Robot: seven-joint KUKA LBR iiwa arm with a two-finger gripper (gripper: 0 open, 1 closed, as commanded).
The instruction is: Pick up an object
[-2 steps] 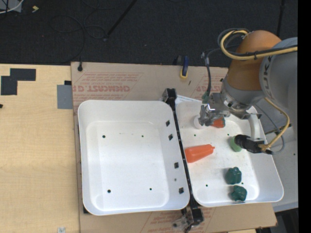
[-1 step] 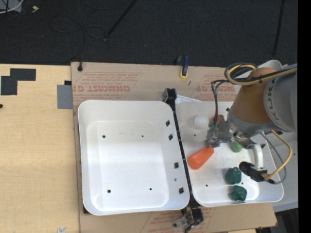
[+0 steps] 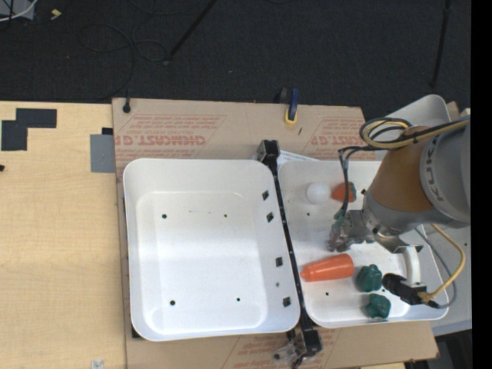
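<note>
In the right bin (image 3: 323, 302) lie an orange carrot-shaped piece (image 3: 327, 268), two green lumps (image 3: 369, 278) (image 3: 377, 306), a white ball (image 3: 317, 193) and a small orange-red piece (image 3: 343, 192) beside it. My gripper (image 3: 339, 235) hangs low in the middle of this bin, just above the carrot piece and below the white ball. The wrist and the orange band of the arm (image 3: 400, 179) cover the bin's right side. Nothing shows between the fingers.
The left bin (image 3: 146, 206) stands next to the right one, parted by a black divider strip (image 3: 280, 237). Cardboard lies under both bins, with a blue-and-yellow clamp (image 3: 291, 108) at its far edge. A yellow cable (image 3: 453, 271) loops near the right bin's right rim.
</note>
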